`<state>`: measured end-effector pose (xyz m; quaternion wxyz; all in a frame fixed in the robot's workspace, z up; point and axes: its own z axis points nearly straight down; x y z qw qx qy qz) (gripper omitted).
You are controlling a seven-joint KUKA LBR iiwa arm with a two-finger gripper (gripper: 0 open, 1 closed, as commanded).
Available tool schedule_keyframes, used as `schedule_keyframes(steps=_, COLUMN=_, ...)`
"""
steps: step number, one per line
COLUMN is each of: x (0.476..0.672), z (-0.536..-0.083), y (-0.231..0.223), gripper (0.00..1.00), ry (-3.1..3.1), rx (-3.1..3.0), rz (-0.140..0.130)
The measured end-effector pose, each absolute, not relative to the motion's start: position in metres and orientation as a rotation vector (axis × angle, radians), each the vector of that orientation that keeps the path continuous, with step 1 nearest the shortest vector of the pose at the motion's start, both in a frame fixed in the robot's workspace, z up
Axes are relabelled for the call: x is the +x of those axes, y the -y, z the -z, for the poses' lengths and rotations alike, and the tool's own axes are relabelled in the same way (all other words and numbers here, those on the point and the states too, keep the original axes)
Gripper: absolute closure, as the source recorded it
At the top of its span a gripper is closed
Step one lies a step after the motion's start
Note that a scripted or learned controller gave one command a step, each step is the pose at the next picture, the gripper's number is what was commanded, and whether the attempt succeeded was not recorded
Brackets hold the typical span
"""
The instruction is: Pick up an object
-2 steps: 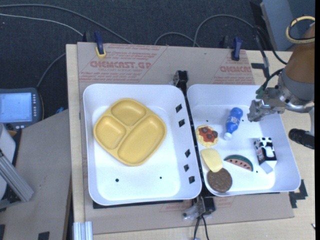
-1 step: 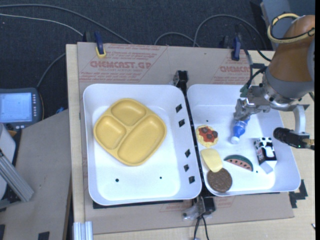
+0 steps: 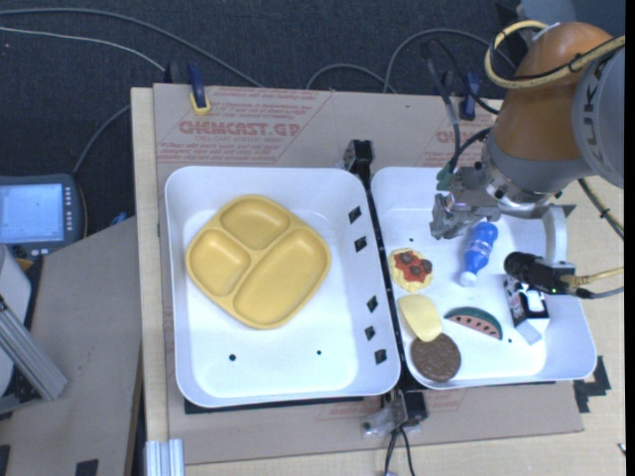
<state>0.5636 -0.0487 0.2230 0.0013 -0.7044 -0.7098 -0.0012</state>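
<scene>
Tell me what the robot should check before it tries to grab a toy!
1. Toys within reach in the right bin: ok; the blue bottle, pizza slice, watermelon slice, yellow piece and brown cookie lie there.
2. Gripper near a toy: ok; it is over the right bin, just left of the blue bottle.
3. Gripper holding something: cannot tell.
4. Toys apart enough: not ok; the yellow piece touches the brown cookie.
5. Yellow tray out of the way: ok; it sits in the left bin.
</scene>
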Motion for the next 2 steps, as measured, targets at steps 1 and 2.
schedule_keyframes(steps=1, x=0.553, z=-0.214, y=-0.008, gripper=1.00, ry=2.225, rx=-2.211, rz=0.000)
schedule_keyframes(steps=2, x=0.541, z=-0.229, y=-0.063, gripper=1.00, ry=2.228, rx=-2.212, rz=0.004)
